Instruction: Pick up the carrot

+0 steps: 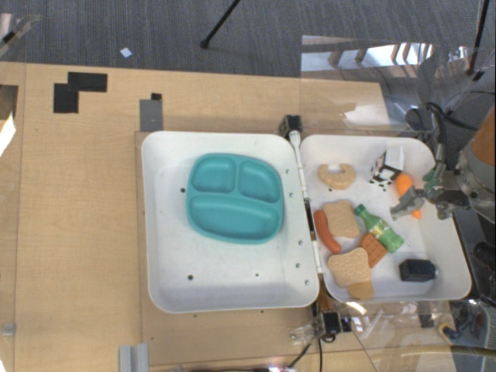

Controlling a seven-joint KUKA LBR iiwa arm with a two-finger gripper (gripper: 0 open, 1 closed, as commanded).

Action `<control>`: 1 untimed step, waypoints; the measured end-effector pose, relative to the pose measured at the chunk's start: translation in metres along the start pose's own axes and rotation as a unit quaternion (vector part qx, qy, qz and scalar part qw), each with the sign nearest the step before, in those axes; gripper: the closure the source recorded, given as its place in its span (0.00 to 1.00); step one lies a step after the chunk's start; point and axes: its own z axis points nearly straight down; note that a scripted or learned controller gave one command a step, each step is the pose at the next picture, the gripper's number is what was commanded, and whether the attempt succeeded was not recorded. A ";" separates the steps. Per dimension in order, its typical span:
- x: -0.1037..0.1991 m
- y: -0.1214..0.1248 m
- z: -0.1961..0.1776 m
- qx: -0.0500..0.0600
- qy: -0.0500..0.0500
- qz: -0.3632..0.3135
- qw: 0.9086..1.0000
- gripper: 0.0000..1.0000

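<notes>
The carrot (403,183) is orange and lies near the right wall of the right bin (457,285), in its upper half. A second small patch of orange shows just below the gripper, so part of the carrot seems hidden under it. My gripper (415,201) reaches in from the right and hangs right over the carrot's lower end. From this angle it is unclear whether it touches or holds the carrot.
The right bin also holds a bagel (337,176), a sausage (327,232), bread slices (342,218), a green bottle (380,228), a cracker (373,249), a black block (418,270) and a white spotted item (387,166). A teal divided plate (235,198) sits in the left bin (167,285).
</notes>
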 end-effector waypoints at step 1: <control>-0.031 0.050 0.145 0.006 0.001 0.049 0.999 0.00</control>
